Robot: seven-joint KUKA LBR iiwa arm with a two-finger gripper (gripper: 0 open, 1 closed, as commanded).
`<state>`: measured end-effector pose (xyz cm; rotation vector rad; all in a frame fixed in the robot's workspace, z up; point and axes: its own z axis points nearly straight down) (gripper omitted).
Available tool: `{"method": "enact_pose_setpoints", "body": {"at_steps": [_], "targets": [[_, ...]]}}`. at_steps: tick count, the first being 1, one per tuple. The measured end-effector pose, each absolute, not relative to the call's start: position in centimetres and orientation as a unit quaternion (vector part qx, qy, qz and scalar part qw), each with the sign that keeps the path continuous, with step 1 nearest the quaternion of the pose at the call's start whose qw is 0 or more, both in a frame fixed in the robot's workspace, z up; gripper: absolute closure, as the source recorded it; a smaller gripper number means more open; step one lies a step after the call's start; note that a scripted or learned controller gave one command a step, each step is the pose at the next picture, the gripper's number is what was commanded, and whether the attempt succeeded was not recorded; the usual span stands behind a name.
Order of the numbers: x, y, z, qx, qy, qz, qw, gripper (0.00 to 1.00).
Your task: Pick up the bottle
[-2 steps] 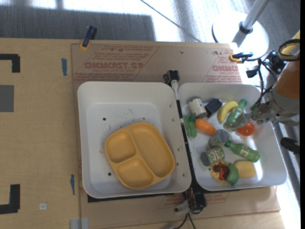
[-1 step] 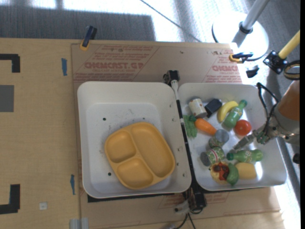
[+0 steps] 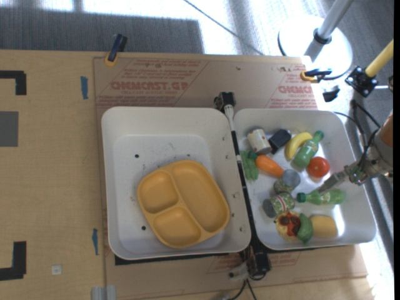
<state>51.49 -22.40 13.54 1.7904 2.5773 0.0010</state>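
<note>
Below, we look down at a slant on two shallow white bins set side by side on a cardboard-covered bench. We see in the left bin (image 3: 119, 167) a yellow three-compartment tray (image 3: 182, 203), lying toward the near side. We find the toy items crowded in the right bin (image 3: 350, 230). The green bottle (image 3: 322, 197) named in the task lies on its side in the right half of that bin, its cap pointing left toward a small can (image 3: 282, 203). A second green bottle (image 3: 307, 150) lies tilted farther back, just beside a yellow banana (image 3: 296, 144). Between the two bottles sits a red tomato (image 3: 319, 167), and to its left lies an orange carrot (image 3: 269, 165). A yellow lemon-like fruit (image 3: 324, 225) rests near the front wall, just below the lying bottle. We see the gripper (image 3: 332, 180) reaching in from the right edge, its thin tip just above the lying bottle and beside the tomato; we cannot tell how its tip stands, and no object shows within it. A blue-handled clamp (image 3: 115, 47) and an orange clamp (image 3: 310, 75) grip the far edge of the cardboard.
</note>
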Motion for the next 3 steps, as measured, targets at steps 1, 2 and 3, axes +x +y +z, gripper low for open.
{"method": "enact_pose_setpoints", "body": {"at_steps": [1,2,3], "targets": [[51.6,-22.4,14.6,0.571,0.821,0.0008,0.004,1.00],[51.8,-22.4,18.2,0.461,0.888,0.0002,0.003,1.00],[53.1,-22.4,19.0,0.366,0.931,0.0000,0.003,1.00]]}}
